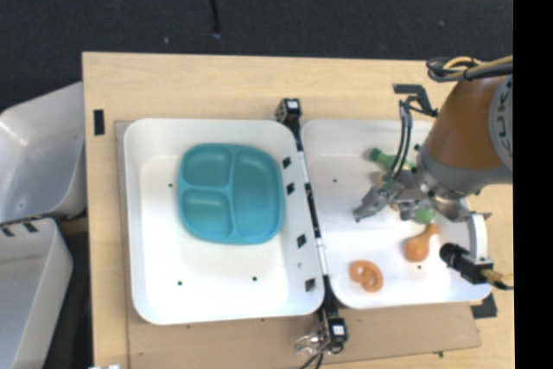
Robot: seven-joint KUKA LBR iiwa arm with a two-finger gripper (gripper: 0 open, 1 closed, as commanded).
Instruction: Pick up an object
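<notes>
In the right bin (346, 151) lie an orange pretzel-shaped piece (366, 275) near the front, an orange pear-shaped piece (420, 244) to its right, and a green item (381, 157) further back, partly hidden by the arm. My gripper (373, 205) hangs low over the middle of the right bin, its grey fingers pointing left. It sits between the green item and the orange pieces, apart from the pretzel. I see nothing between the fingers.
A teal divided plate (232, 192) rests in the left bin (147, 272). A ridge with black clips (304, 212) separates the bins. The orange-banded arm (467, 134) covers the right bin's far right side. Cables run along the arm.
</notes>
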